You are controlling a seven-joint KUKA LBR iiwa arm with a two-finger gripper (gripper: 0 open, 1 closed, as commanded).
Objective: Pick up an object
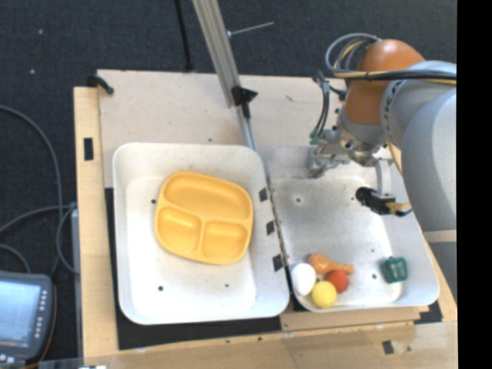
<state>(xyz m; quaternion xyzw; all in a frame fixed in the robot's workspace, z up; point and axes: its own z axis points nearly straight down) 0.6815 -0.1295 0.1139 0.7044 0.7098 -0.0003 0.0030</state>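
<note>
Toys cluster at the right bin's lower edge: white egg (304,277), yellow ball (324,294), green piece (394,269), all looking light, hard, slippery; pinch across middles. Gripper (319,162), upper right, state unclear.

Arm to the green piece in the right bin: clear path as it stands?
Probably yes. The green piece lies alone near the right bin's front right corner, apart from the food cluster; the gripper is over the same bin's far end.

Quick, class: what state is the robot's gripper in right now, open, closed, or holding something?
Gripper: cannot be told; it sits at the far end of the right bin, well away from the small objects at the near end.
</note>
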